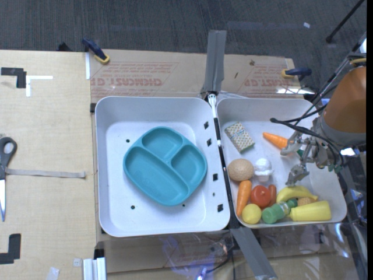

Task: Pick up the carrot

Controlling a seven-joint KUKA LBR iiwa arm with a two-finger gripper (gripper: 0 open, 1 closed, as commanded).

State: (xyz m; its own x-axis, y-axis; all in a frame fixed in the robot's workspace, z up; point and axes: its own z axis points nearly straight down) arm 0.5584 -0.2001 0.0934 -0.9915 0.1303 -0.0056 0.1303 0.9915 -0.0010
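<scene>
Two orange carrot-like items lie in the right bin (335,182). A long carrot (243,196) rests near the bin's front left, between a tan egg-shaped piece (240,170) and a yellow lemon (251,213). A short orange cone (275,139) lies further back, toward the middle. My gripper (294,160) hangs over the right half of this bin, just right of the short cone and well right of the long carrot. Its fingers (289,148) stand open with nothing between them.
Around the long carrot sit a red tomato (263,195), a white piece (263,167), a green vegetable (277,213), a banana (297,192) and a yellow block (310,211). A speckled box (239,136) lies at the back left. The left bin holds a blue divided plate (165,165).
</scene>
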